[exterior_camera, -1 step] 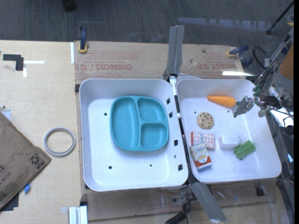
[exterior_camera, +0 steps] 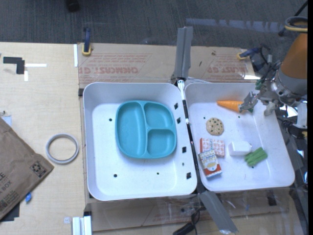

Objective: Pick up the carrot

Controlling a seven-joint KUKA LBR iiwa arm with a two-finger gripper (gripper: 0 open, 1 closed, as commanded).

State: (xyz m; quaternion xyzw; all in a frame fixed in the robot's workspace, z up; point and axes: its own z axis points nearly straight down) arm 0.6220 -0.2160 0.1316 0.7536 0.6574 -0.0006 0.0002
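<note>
Looking down on a worktop (exterior_camera: 44,97) carrying two shallow white bins side by side. Seeing the carrot (exterior_camera: 229,104) lying flat on the floor of the right bin (exterior_camera: 274,180), toward its far wall, pointing its thin tip at the divider between the bins and its thick end at the arm. Finding the gripper (exterior_camera: 258,105) hanging low over the same bin, just beside the carrot's thick end. Not managing to tell whether touching it or standing a little apart, nor whether spread wide or closed narrow. Not seeing the carrot gripped. Noting the grey arm with its orange band (exterior_camera: 298,58) reaching in from the right edge.

Spotting, nearer the camera in the right bin, a round cookie (exterior_camera: 214,126) sitting just below the carrot's tip. Seeing a pink-and-white packet (exterior_camera: 212,146) lying beneath the cookie, touching a small carton (exterior_camera: 210,163) near the divider. Noting a white block (exterior_camera: 239,148) and a green piece (exterior_camera: 256,156) resting close together to the right of the packet, well apart from the carrot.

Finding a teal divided plate (exterior_camera: 145,129) occupying the middle of the left bin (exterior_camera: 98,180). Seeing a ring of tape (exterior_camera: 62,148) and a brown cardboard box (exterior_camera: 17,165) lying on the worktop left of the bins.
</note>
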